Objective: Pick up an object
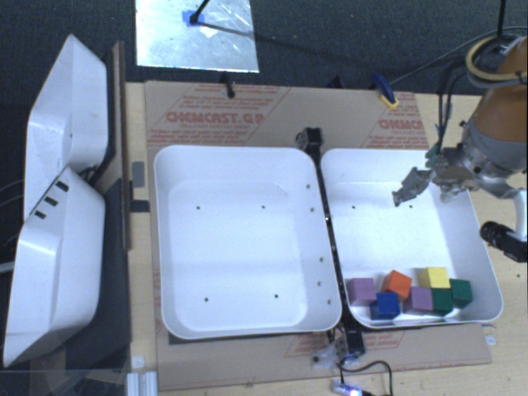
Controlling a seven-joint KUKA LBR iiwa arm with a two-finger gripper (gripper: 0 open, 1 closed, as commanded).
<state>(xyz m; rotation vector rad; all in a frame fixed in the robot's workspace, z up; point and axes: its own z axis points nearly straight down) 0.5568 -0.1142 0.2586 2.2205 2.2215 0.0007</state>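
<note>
Arm: the grey arm with its orange band (495, 118) is reaching in from the right edge of the bench, over the far right part of the right bin (363, 180)
Gripper: the gripper (408, 190) is hanging above bare bin floor near the far edge; nothing is lying between its fingers, and how wide they are standing I cannot tell from this slant
Blocks: a cluster of small coloured blocks is sitting along the near edge of the right bin, toward its near right corner, well apart from the gripper
Members: purple block (360, 290) at the left end, blue block (385, 305) just beside it, orange block (398, 284) behind the blue, a second purple block (421, 299), yellow block (436, 277), green block (459, 292) at the right end
Left bin: the left bin (239, 163) is lying alongside, sharing the middle divide
Handling: the blocks are looking rigid, light and smooth-faced, likely wood or plastic, so they should be tolerating a firm pinch but may be sliding if nudged
Where to grip: flat opposite faces are offering the surest hold; the purple block at the left end is looking most exposed, with free floor on its left side
Risk: the blocks are crowding together and against the near wall, so a finger may be landing on a neighbour instead of dropping into a gap
</note>
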